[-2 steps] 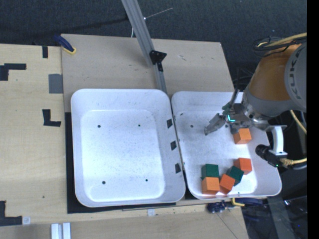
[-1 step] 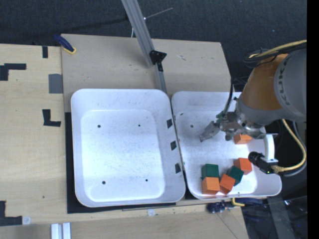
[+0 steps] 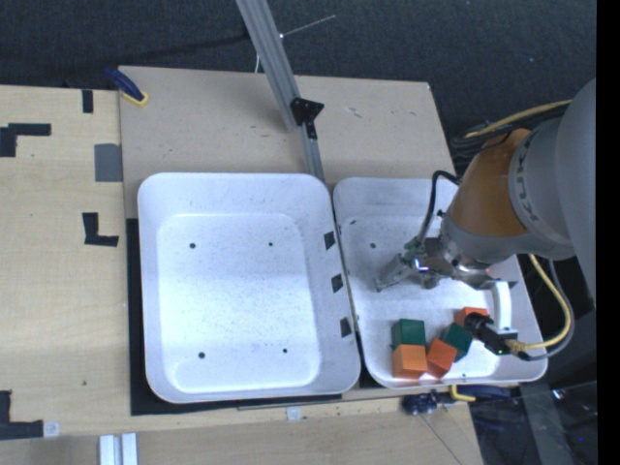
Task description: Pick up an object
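My gripper hangs over the middle of the right bin, its fingers pointing left and down with nothing visible between them. Below it, near the bin's front edge, lie several small blocks: a dark green block, an orange block, a second orange block, a green block and a red-orange piece. The gripper stands a little above and left of this cluster, apart from it.
The left bin lies beside the right one. A slanted metal pole crosses the bench behind the bins. Cables run along the arm at the right bin's right side.
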Controlling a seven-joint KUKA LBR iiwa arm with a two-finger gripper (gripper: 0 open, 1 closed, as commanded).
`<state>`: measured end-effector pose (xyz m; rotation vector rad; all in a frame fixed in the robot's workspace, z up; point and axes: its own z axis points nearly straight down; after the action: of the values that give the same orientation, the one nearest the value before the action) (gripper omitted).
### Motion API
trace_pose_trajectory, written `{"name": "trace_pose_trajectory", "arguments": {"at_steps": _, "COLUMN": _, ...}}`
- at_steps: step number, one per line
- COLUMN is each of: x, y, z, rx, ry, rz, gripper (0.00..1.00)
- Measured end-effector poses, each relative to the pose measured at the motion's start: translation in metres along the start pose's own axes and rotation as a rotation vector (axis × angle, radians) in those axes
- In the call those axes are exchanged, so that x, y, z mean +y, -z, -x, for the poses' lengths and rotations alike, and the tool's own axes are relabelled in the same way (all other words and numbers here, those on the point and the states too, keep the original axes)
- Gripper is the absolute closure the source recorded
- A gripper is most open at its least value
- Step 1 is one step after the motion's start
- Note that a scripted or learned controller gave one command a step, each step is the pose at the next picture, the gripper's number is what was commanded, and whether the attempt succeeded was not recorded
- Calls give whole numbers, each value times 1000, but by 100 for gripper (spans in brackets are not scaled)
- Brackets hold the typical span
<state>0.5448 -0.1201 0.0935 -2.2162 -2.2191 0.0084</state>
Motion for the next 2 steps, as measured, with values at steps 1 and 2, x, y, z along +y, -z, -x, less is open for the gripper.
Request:
{"name": "trace_pose_trajectory", "arguments": {"at_steps": 1, "x": 1, "y": 13, "z": -1, "rx": 2, "ry": 1, "rz": 4, "gripper": 100}}
{"name": "trace_pose_trajectory", "arguments": {"at_steps": 2, "x": -8, "y": 61, "z": 1, "rx": 0, "ry": 0, "rz": 10, "gripper": 100}}
